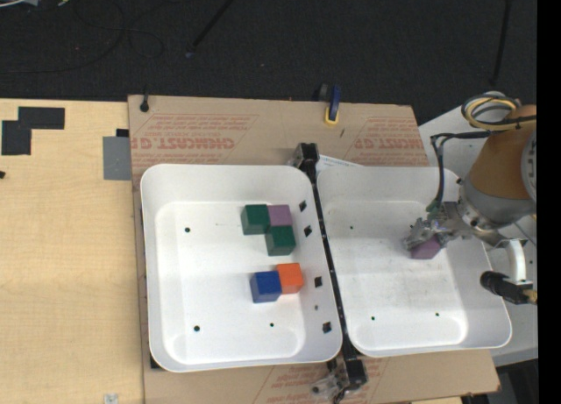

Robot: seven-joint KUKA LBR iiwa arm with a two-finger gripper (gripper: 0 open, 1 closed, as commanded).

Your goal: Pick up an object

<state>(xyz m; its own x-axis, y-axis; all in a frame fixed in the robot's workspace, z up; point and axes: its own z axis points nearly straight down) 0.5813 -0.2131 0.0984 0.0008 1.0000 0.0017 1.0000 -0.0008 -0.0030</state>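
My gripper [424, 243] is low in the right bin [394, 323], near its right side, reaching in from the arm [500, 174] at the right. It is shut on a small purple block [428, 251], which shows between and just below the grey fingertips. In the left bin [175, 306] lie two dark green blocks [256, 218] [281, 239] with a mauve block [280, 215] touching them. Nearer the front, a blue block [265, 287] and an orange block [290, 277] sit side by side.
A black divider rail [317, 244] runs between the two bins. Both bins rest on a cardboard sheet [228, 135] held by a clamp [332, 106] at the back. Cables [486, 111] and a black fitting [504, 286] sit by the arm at the right.
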